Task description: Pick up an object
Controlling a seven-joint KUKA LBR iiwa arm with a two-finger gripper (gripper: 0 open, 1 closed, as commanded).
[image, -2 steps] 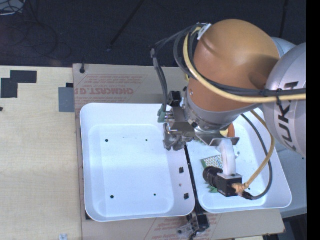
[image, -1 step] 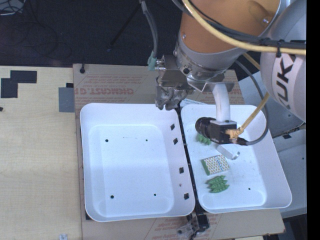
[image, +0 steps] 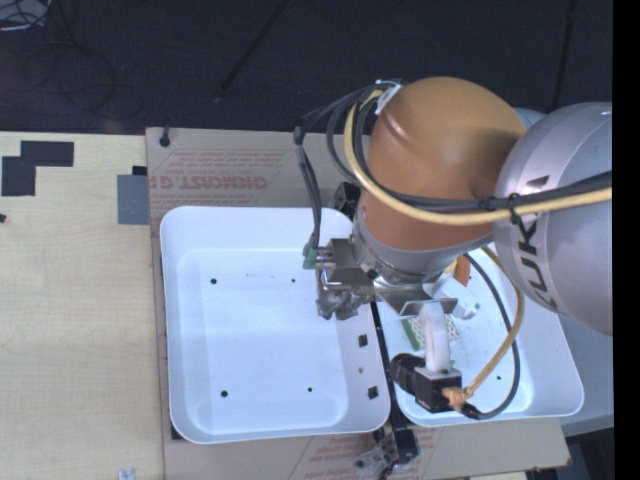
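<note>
The arm comes in from 3 o'clock, and its orange dome covers the middle of the view. There are two bins on a sheet of card. The left bin spreads from the centre toward 8 o'clock, and the right bin lies at 4 o'clock, much of it under the arm. The gripper sits near the centre, over the left bin's right rim, where the two bins meet. I cannot tell whether it is wide or narrow, and nothing shows in its grasp. Two candidate things show, both in the right bin and both partly hidden. One is a green-white piece just toward 4 o'clock of the gripper. The other is an orange scrap toward 3 o'clock, close under the wrist. By my reading the pick is at the approach step, with no object taken yet. The next move likely calls for shifting the gripper toward 4 o'clock, clear of the shared rim and over the green-white piece. It would then lower squarely enough to close on it.
</note>
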